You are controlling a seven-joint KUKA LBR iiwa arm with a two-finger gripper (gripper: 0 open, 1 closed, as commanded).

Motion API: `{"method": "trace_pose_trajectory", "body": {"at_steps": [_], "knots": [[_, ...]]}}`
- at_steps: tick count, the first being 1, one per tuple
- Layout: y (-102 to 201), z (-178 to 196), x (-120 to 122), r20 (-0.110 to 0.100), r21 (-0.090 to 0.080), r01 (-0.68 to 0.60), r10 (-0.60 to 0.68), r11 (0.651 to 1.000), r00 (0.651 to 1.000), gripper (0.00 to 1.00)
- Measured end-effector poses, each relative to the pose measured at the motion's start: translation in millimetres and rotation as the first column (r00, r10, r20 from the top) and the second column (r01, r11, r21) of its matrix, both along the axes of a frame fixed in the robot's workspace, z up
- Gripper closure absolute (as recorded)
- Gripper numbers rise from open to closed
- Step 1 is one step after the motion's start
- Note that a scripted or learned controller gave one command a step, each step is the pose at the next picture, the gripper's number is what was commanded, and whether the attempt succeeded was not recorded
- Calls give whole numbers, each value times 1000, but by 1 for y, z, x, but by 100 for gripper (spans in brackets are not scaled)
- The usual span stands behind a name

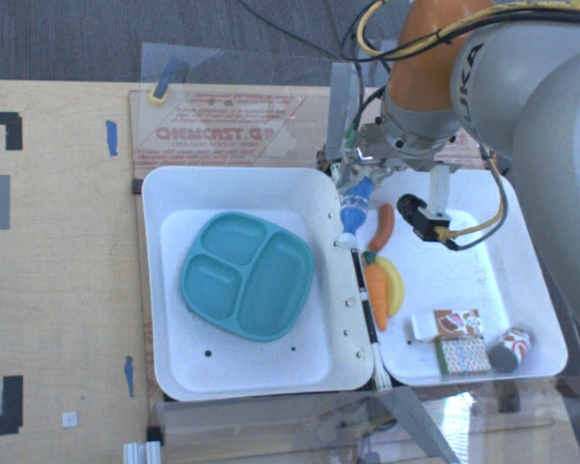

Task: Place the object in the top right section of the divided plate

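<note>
The teal divided plate (248,275) lies in the left bin (174,196), turned a little, with one large section on its right side and two smaller ones on its left. My gripper (354,174) is over the far left corner of the right bin (536,288), by the wall between the bins. A small blue and white object (352,209) sits directly under the gripper's tip, against the dividing rim. Whether it is gripped or merely lying there is hidden by the wrist.
In the right bin, a red-brown sausage (384,226), an orange carrot (376,298) and a yellow banana (395,286) lie near the left wall. Two small boxes (459,341) and a can (510,348) sit at the front. A black fitting on a cable (420,218) hangs beside the wrist.
</note>
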State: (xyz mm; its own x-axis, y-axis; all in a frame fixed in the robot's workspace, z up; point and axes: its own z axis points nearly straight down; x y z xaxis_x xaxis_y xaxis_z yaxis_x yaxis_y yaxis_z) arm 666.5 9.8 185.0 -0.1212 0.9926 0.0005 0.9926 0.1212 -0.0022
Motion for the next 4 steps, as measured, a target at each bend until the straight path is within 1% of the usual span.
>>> {"method": "trace_pose_trajectory", "body": {"at_steps": [1, 2, 3, 4], "knots": [[105, 32, 0, 7, 0, -172, 172, 985, 985, 100], [149, 88, 1, 8, -2, -334, 334, 943, 943, 100], [164, 96, 1, 8, -2, -440, 440, 898, 898, 100], [170, 37, -7, 2, 0, -544, 544, 839, 839, 100]]}}
